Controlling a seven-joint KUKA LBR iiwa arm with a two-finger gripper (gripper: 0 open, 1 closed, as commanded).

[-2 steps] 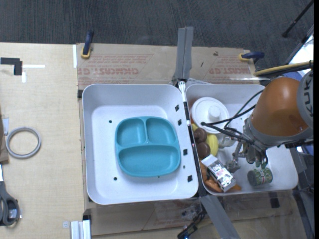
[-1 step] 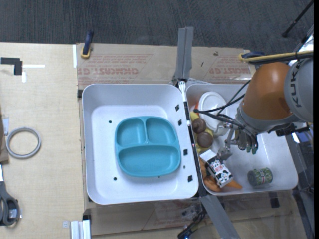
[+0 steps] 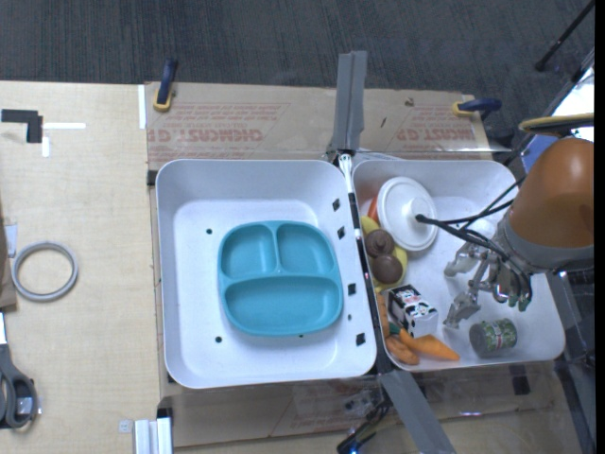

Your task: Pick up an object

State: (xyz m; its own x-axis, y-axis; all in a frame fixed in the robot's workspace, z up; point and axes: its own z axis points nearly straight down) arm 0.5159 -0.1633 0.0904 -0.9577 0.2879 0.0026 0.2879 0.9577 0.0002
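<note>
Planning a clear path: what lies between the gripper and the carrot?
In the camera view, bare white bin floor separates the gripper from the carrot; the black-and-white carton sits just left.

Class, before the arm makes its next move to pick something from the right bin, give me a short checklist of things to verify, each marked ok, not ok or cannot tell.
1. Hand is over the right bin, where the objects lie: ok.
2. A target lies near the hand: the small can lies just beside it on the bin floor: ok.
3. Nothing is between the hand's fingers yet: cannot tell.
4. Fingers are open enough to grasp: cannot tell.
5. Can has free space around it: ok; the carrots and the black-and-white carton lie apart from it.
6. Cables stay off the white lid: not ok, they cross over it.
</note>
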